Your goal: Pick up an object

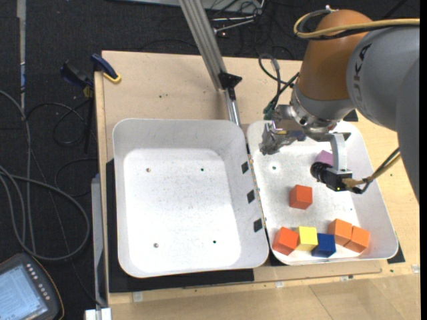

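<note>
Nearest the camera, along the front wall of the right-hand shallow white bin (373,199), sits a row of small cubes: an orange cube (286,240), a yellow cube (307,237), a blue cube (325,245), and two more orange cubes (350,235) touching each other at the right end. A lone orange cube (301,197) stands apart from them near the bin's middle, and a small purple block (325,157) peeks out farther back, partly hidden by the arm's hardware.

The two-finger gripper (272,141) hangs over the back left corner of that bin, close to the wall shared with the left-hand white bin (127,179). Whether its fingers are spread or closed I cannot tell; the tip is dark and small, and nothing can be seen between them.

From the gripper, the lone orange cube lies toward the camera and a little to the view's right, near but clearly apart. It looks like the likeliest target, with open floor on every side. Being a cube, it has no long axis to line up with.
</note>
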Motion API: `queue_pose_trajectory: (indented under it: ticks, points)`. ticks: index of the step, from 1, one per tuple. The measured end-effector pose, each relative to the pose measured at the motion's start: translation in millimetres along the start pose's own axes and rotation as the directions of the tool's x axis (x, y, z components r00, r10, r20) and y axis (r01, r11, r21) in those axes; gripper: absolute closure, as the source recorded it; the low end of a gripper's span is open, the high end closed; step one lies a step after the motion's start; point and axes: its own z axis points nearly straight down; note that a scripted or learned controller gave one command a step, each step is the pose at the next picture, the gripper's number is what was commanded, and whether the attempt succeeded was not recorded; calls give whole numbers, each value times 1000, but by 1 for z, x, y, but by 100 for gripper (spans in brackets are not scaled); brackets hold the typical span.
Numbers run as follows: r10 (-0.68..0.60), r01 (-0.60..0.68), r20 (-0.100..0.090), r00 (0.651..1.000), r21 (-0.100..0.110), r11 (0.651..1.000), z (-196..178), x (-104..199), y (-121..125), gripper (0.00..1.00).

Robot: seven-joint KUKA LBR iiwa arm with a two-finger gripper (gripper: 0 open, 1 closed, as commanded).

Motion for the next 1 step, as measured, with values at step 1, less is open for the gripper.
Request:
queue_pose_trajectory:
  ticks: [1]
  points:
    - [-1, 1, 0, 1000, -3, 1000, -10, 49, -10, 100]
